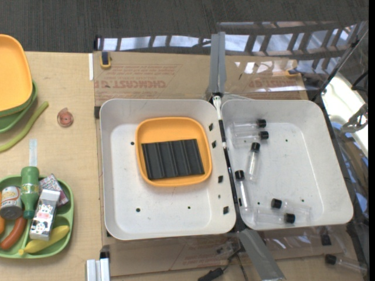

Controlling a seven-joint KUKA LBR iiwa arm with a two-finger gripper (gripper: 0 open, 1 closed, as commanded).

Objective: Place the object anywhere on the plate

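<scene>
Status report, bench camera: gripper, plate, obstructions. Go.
Dark ribbed block lies flat on orange plate, left bin. Clear vials scattered in right bin, apart from plate. Nothing on top of the block.

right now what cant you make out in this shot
- Clear vials in the right bin, camera view: transparent bodies blend into the white floor, so only the black caps read; exact count is uncertain.
- Dark ridged object on the orange plate: too little detail to tell what it is.
- Stacked plates at far left: cut off by the image edge.
- Labels on the items in the green tray: too small to read.
</scene>
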